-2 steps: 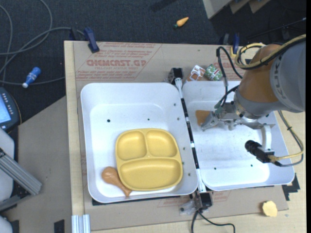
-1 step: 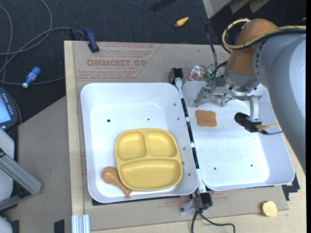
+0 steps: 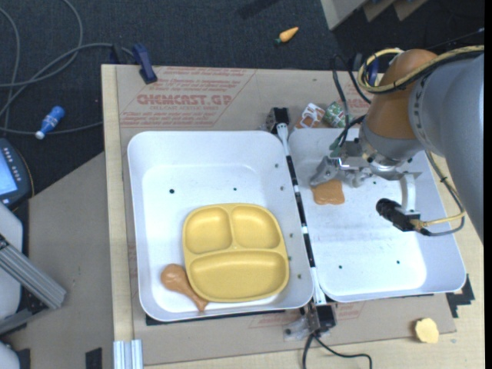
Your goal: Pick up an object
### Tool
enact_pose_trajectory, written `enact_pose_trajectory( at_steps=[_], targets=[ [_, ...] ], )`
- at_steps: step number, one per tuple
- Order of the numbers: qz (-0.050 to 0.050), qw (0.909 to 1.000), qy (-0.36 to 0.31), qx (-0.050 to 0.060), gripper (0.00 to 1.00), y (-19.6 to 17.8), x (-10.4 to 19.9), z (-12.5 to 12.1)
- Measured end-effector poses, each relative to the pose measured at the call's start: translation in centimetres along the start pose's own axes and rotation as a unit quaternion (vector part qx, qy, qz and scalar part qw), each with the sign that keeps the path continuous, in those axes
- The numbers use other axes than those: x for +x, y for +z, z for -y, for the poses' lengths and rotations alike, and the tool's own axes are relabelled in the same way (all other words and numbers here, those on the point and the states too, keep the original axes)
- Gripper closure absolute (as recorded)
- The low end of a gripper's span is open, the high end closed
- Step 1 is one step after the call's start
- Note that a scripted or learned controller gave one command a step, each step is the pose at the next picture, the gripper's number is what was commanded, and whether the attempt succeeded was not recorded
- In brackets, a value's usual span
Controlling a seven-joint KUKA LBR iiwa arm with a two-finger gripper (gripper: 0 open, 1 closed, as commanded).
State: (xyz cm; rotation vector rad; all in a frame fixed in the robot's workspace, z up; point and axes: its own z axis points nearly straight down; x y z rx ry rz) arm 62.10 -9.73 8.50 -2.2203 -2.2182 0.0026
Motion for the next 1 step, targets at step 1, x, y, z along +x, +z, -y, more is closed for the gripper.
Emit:
enact_pose_trajectory(
  at_steps=[1],
  targets=[
    [0.000, 1.0000, -0.001, -0.001, 0.00, 0.02, 0.35, 0.21]
  ],
)
